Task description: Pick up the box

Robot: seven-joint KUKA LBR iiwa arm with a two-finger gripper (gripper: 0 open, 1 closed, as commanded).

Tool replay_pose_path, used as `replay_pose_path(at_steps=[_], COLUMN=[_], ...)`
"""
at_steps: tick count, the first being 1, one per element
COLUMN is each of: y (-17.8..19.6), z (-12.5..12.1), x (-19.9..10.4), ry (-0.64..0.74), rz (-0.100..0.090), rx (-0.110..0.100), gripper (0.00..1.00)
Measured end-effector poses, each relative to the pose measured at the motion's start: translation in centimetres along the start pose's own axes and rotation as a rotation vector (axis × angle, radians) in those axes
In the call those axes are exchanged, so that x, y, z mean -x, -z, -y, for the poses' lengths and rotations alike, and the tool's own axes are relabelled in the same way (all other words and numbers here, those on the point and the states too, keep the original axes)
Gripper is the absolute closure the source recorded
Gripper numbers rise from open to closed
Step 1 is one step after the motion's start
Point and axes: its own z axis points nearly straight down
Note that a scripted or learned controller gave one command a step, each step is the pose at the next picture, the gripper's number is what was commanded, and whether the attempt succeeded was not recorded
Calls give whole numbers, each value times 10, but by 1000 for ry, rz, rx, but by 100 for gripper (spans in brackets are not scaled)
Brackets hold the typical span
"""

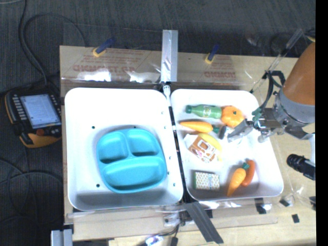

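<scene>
Down at the near rim of the right bin (271, 188), closest to where I stand, a small patterned box (207, 180) lies flat, well below and left of the pincer (237, 131), with nothing touching it. That pincer hangs over the upper middle of the same bin, reaching in from the right on the grey arm (294, 111) with its orange band; its dark fingers point left and downward, but I cannot tell how far apart they are, and I see nothing held between them. Just above and beside the tip sits an orange fruit (231, 116). A green bottle (204, 110) lies on its side farther left of that, along the far wall. Left of the pincer a yellow banana (195, 126) lies crosswise, and below it, left and down from the tip, is an orange-and-white packet (203, 148), tilted. Below the pincer, near the bin's lower right, a carrot (236, 179) leans against a second, redder carrot (249, 171); the box lies just left of them. Far to the left, the other bin (82, 117) holds a blue divided tray (132, 159). Beyond that bin, off the bench, a handheld control pad (33, 114) rests on the dark floor.
</scene>
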Motion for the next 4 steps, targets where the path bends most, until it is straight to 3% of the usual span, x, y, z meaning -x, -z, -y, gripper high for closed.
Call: replay_pose_path(at_steps=[1,2,3,4], y=[-15,-6,62,119], z=[-71,-71,-98,-84], x=[-67,-67,-32,2], ry=[68,68,29,-128], rz=[0,0,3,3], rx=[-1,-2,1,1], gripper=[0,100,100,100])
